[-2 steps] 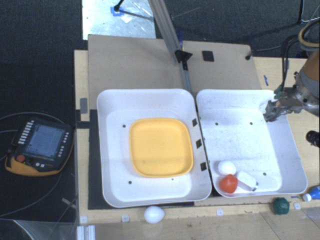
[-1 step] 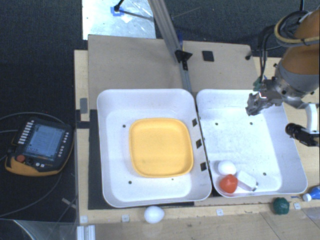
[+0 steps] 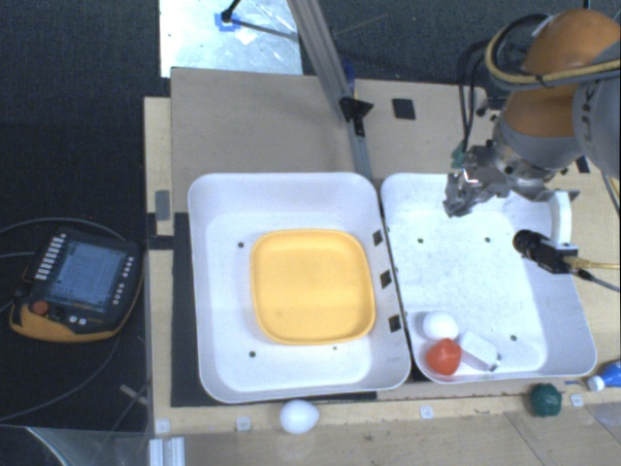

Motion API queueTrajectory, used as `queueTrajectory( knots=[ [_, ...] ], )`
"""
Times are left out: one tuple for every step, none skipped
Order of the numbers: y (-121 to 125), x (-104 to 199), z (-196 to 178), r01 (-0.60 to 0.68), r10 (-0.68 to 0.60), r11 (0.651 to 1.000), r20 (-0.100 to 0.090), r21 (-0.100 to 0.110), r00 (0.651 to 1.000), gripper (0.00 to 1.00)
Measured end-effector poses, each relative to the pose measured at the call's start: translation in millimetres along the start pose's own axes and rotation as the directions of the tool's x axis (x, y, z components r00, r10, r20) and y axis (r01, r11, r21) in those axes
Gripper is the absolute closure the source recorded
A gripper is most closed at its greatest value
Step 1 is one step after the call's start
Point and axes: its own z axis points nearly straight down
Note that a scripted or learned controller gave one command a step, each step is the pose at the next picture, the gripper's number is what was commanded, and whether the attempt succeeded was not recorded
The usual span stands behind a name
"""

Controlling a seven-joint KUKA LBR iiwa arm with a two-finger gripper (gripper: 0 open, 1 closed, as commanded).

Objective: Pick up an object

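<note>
The gripper (image 3: 464,202) is being positioned above the right bin's (image 3: 485,260) far edge; its grip state cannot be told. Reaching the red ball (image 3: 444,357) at the near-left corner is being called for next.

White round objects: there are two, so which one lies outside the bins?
The white egg-shaped ball on the bench below the left bin. The other white ball sits inside the right bin, touching a red ball.
</note>
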Motion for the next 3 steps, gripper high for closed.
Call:
queueTrajectory(
  knots=[
    [7,58,2,0.001,-0.001,1.000,-0.001,0.000,1.000,1.00],
    [15,103,9,0.000,0.000,1.000,0.000,0.000,1.000,1.00],
    [37,144,5,-0.001,0.001,1.000,0.000,-0.001,1.000,1.00]
  ],
)
